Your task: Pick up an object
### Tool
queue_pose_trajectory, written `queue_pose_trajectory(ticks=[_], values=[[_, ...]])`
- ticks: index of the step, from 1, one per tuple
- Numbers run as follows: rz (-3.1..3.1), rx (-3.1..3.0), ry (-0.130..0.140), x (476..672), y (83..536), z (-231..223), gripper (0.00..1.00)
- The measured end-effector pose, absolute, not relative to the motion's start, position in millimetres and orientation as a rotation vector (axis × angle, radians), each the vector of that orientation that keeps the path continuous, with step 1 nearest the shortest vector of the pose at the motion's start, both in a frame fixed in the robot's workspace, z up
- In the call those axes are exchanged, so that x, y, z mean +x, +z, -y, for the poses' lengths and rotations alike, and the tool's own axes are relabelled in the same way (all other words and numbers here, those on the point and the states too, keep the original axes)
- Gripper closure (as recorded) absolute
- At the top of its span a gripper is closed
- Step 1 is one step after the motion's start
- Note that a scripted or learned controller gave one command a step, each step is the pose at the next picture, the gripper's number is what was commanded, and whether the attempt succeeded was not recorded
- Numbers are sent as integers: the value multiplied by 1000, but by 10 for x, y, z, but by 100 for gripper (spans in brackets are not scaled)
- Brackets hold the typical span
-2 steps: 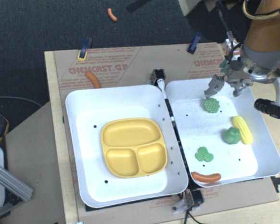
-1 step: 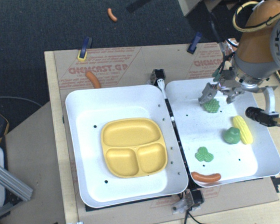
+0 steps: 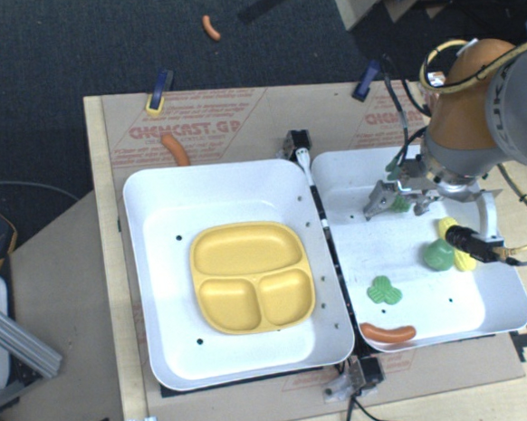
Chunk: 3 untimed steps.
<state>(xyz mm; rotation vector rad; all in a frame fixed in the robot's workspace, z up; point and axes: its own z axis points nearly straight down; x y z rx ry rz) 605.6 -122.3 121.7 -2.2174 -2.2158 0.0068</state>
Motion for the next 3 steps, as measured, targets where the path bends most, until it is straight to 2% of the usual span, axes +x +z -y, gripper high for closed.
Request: queue_pose_trajectory(ticks=[1,2,3], values=[[2218,-2218,5,6049,822,1214,0],[2220,-2223,-1,6063,956,1219,100],[2226,-2226,-5,6106,1579,1270,100]])
